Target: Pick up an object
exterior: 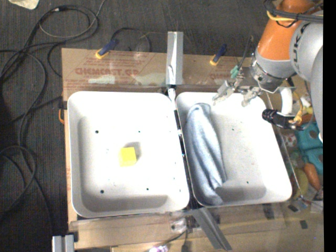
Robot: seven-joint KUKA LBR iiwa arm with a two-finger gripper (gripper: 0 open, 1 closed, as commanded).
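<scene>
Here, two shallow white bins sit side by side on a brown board. The left bin (84, 140) holds a small yellow block (128, 156), lying a little below the middle of its floor and apart from every wall. The right bin (257, 161) holds a grey-blue cloth (206, 150), bunched into a long roll that runs down the bin's left side from near the upper rim to the lower rim, close against the left wall. The arm (294, 41), grey with its orange band, comes in at the upper right of the frame. Its gripper (236, 94) hangs above the upper rim of the right bin, to the right of the cloth's top end and apart from it. The two fingers are spread, with nothing between them.
</scene>
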